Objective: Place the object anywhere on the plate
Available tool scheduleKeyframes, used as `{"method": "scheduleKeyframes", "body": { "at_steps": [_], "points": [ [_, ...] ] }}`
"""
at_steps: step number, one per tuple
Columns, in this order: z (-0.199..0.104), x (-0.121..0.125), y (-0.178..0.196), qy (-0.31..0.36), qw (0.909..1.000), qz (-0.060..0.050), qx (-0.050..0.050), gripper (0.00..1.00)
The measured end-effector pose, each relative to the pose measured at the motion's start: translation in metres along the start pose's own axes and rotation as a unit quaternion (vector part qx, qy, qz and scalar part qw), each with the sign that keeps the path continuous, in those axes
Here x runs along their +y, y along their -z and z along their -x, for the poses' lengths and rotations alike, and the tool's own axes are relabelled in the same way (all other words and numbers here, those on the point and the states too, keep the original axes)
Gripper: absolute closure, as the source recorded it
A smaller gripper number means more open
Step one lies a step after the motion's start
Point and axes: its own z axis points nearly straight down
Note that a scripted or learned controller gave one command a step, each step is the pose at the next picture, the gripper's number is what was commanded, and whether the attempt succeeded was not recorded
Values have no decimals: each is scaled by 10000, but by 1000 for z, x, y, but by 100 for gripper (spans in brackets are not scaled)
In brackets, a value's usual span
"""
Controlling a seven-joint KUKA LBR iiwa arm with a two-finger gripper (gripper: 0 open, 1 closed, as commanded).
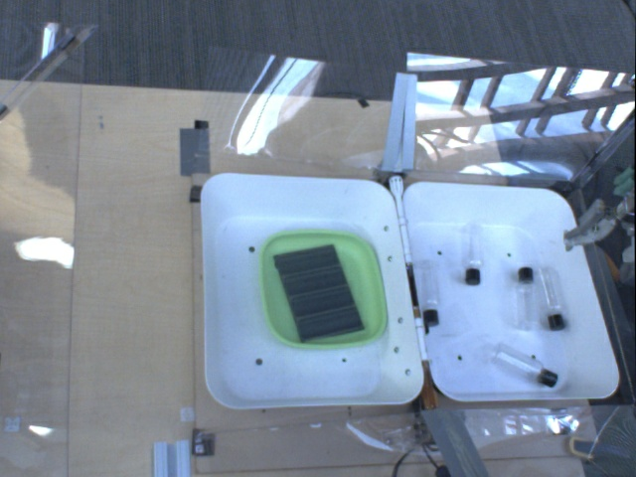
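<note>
In the camera view, a green plate [323,288] is seen centred in the left bin [229,366], white floor left open all round it, and a dark ribbed slab [317,292] is seen lying tilted on it. Clear black-capped vials [524,364] are scattered in the right bin [596,386]. The gripper [596,225] is cut off at the right edge, so the jaws' state cannot be told.

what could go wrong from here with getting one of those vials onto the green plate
1. The clear vials in the right bin are nearly see-through against the white, so a grasp could miss.
2. One vial lies tight against the wall between the bins, leaving little finger room.
3. A dark ridged block covers most of the green plate, so a round vial set there could roll off.
</note>
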Motion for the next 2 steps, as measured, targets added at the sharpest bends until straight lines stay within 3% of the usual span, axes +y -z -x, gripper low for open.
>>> {"method": "scheduleKeyframes", "body": {
  "at_steps": [1, 2],
  "points": [
    [2, -11, -17, -333, 9994, -23, 11, 0],
    [-6, 3, -49, -564, 9984, -33, 7, 0]
  ]
}}
